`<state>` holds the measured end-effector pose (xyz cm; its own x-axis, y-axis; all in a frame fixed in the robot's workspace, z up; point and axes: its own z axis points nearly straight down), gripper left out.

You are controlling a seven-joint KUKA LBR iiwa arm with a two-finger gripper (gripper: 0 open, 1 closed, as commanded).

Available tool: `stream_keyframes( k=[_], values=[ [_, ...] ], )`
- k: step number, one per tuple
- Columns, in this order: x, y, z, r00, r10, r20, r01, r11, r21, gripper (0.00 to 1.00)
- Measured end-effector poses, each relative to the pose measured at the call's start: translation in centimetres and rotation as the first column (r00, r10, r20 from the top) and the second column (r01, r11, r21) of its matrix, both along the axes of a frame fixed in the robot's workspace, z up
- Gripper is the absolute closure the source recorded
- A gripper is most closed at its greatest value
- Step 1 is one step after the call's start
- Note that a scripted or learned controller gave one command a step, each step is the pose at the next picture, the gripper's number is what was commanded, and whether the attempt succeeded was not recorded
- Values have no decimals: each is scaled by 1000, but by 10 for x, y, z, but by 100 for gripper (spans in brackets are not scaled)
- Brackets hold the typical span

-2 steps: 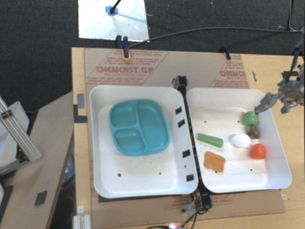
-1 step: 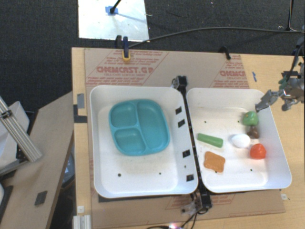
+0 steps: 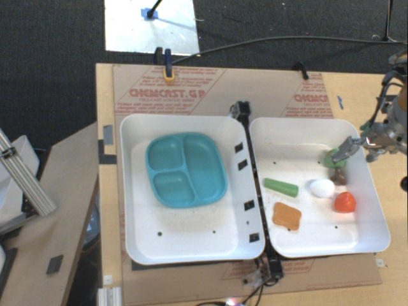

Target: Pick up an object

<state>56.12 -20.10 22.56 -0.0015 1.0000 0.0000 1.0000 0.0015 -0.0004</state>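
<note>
Hovering pincer (image 3: 345,152), green object (image 3: 331,159) beneath

Green object (image 3: 331,159) under claw (image 3: 344,150), right bin (image 3: 376,231).

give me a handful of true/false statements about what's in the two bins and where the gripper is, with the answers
1. The teal divided plate lies in the left bin. True.
2. The green cylinder lies on the teal plate. False: it lies in the right bin, near the divider between the bins.
3. The white egg-shaped object lies between the green cylinder and the red object. True.
4. The gripper is over the left bin. False: it is over the right bin's far right part, by a green item there.
5. The orange piece is nearer the camera-side rim than the green cylinder. True.
</note>
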Motion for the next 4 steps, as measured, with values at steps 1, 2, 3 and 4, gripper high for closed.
stream_keyframes(
  k=[1,2,3,4],
  values=[
    [4,7,-60,1000,0,-2,0,1000,1,0],
    [-3,0,-110,1000,-1,0,1,1000,0,0],
    [-2,0,-98,1000,0,3,0,1000,-1,100],
    [6,0,-35,1000,3,8,-3,1000,-3,100]
  ],
)
